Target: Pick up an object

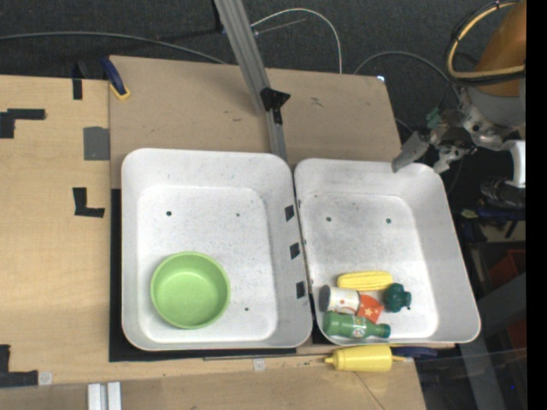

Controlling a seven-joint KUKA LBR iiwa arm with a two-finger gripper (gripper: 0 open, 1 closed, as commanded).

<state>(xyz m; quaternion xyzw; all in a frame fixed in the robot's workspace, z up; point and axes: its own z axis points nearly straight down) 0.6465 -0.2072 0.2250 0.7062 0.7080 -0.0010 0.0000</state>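
A green bowl [190, 289] sits in the left bin [145, 169], near its front left corner. In the right bin [427, 186], clustered at the front, lie a yellow corn cob [365, 280], a white can [340, 299], an orange piece [370, 307], a dark teal object [396, 297] and a green bottle [355, 326]; no label is readable. A yellow bottle [361, 359] lies on the bench just outside. The gripper [419, 154] hovers over the right bin's far right corner, fingers apart, holding nothing.
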